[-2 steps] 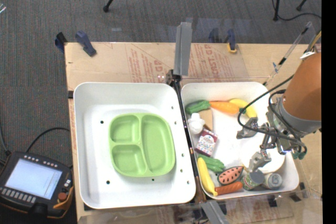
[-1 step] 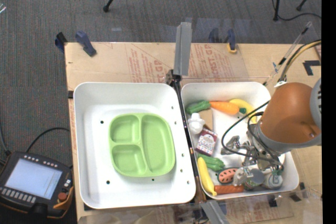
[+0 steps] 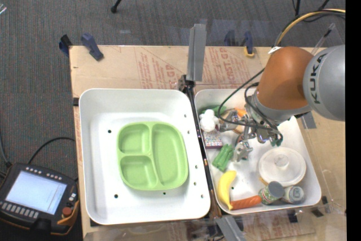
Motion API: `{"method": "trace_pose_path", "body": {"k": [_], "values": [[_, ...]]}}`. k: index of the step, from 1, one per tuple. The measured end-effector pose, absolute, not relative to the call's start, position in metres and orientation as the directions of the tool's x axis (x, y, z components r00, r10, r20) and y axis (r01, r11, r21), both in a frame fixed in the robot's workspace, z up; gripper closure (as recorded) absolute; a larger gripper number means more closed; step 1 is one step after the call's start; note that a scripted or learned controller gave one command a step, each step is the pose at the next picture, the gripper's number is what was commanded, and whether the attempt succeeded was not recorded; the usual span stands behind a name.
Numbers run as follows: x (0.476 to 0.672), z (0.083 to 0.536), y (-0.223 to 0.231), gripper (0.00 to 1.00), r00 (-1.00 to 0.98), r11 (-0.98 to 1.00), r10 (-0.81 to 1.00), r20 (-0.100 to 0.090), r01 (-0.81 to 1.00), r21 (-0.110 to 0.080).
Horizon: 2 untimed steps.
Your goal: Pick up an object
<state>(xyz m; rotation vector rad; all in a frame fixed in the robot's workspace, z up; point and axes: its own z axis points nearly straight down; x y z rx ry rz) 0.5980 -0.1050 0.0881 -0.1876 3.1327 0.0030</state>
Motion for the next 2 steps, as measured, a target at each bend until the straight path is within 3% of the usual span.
{"method": "trace_pose_path", "body": {"k": [1,2], "values": [[0.52,0.088,-0.195,0.0,-0.999,0.999,0.044,-0.001,0.044,0.0],[0.522,0.087,-0.163,0.0,-0.995,0.995,0.099,0.001,0.099,0.002]]}}
